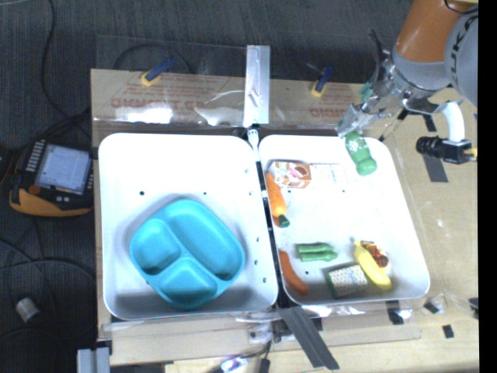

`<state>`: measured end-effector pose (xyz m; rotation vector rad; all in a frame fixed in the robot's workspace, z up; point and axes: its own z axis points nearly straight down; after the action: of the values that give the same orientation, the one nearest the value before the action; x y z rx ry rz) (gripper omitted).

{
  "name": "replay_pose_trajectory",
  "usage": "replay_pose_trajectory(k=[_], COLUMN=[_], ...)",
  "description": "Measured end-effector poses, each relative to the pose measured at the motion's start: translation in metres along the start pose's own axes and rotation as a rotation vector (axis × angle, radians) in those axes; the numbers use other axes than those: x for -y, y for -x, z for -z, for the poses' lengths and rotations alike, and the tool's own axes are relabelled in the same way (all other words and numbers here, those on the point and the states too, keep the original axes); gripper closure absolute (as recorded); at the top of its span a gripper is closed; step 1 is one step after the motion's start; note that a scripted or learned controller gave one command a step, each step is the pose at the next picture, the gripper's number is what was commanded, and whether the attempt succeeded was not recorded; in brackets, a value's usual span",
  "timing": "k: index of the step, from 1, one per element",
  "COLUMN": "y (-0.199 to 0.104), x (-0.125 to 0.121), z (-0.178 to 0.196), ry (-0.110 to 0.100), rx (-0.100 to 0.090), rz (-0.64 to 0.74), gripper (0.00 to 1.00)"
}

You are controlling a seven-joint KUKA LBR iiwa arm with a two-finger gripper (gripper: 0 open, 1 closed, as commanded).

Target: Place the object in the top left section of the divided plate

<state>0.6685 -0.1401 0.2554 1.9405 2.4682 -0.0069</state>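
A blue divided plate (186, 253) with three sections lies in the left white bin (124, 162). My gripper (356, 129) hangs over the far right corner of the right bin (404, 208). It is shut on the top end of a small green bottle (362, 155) with a white label. The bottle slants down from the fingertips, over the bin's back edge, well apart from the plate.
The right bin holds a carrot (276, 200), a printed packet (292, 174), a green vegetable (315, 251), a brown sausage (293, 275), a banana (373, 264) and a small box (346, 279). A metal divider (257, 76) stands behind the bins. A handheld device (58, 173) lies left of the bench.
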Motion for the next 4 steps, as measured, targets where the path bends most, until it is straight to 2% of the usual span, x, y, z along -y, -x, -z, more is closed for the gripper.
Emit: replay_pose_trajectory(k=[1,2,3,4], y=[-0.03,0.066,0.031,0.031], x=[-0.009,0.01,0.0,0.0], z=[-0.122,-0.15,-0.152,-0.152], ry=[0.008,0.017,0.028,0.029], rx=[0.001,0.001,0.013,0.019], rz=[-0.17,-0.329,-0.457,-0.156], gripper=[1.0,1.0,1.0,1.0])
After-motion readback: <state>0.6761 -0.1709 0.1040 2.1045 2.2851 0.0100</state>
